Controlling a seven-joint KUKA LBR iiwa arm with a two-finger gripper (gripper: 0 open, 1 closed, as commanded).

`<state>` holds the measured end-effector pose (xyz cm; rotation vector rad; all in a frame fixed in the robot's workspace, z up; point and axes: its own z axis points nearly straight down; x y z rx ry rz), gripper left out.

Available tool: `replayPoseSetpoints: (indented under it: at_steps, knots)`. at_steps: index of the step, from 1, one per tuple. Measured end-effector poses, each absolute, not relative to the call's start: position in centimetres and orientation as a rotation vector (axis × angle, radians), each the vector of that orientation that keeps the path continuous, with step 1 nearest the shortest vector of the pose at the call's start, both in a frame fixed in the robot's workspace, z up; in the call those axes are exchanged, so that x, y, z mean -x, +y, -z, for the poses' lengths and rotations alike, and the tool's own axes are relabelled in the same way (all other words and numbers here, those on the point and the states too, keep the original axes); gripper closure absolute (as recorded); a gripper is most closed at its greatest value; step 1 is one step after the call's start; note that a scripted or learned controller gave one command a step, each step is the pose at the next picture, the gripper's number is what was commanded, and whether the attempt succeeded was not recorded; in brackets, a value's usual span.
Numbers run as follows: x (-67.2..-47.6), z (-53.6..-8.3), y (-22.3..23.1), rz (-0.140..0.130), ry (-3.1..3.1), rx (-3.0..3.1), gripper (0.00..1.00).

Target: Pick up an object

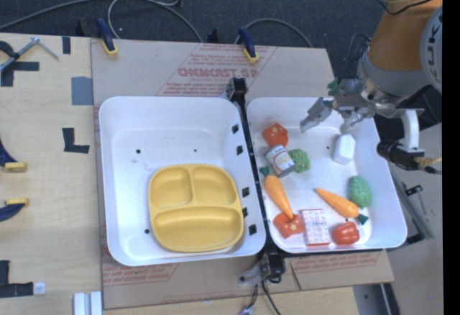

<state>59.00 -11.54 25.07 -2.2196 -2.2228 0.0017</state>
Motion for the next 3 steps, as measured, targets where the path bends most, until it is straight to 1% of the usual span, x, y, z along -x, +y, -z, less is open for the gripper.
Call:
replayPoseSetpoints:
  at_steps: [1, 2, 3]
  knots:
    - [-59.7, -18.3, -8.0, -0.003, -2.222, 2.218, 0.00]
    - [-63.0, -11.2, -9.4, -0.005, -2.221, 2.219, 0.00]
    - [-57.6, -9.2, -10.7, 0.019, -2.239, 2.235, 0.00]
